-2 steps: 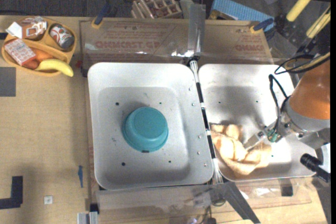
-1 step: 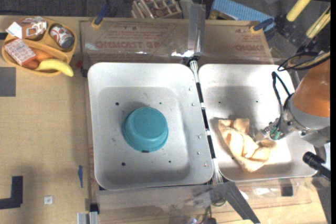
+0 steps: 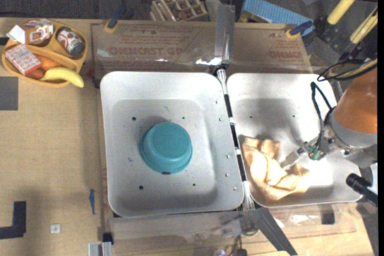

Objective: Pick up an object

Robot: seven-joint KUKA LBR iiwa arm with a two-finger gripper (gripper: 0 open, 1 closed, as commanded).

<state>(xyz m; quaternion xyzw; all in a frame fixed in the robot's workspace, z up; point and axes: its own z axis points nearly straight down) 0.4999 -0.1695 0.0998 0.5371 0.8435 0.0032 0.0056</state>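
Yellow cloth (image 3: pixel 271 168) (crumpled), jaws (image 3: pixel 292 158) touching it

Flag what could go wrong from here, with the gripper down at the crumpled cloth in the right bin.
1. The gripper sits at the edge of the crumpled yellow-orange cloth, so it may pinch only a fold that slips out on lifting.
2. The cloth lies against the right white bin's lower-left wall, so a drag could bunch it there instead of raising it.
3. The upturned teal plastic bowl sits in the left white bin, far from this attempt.
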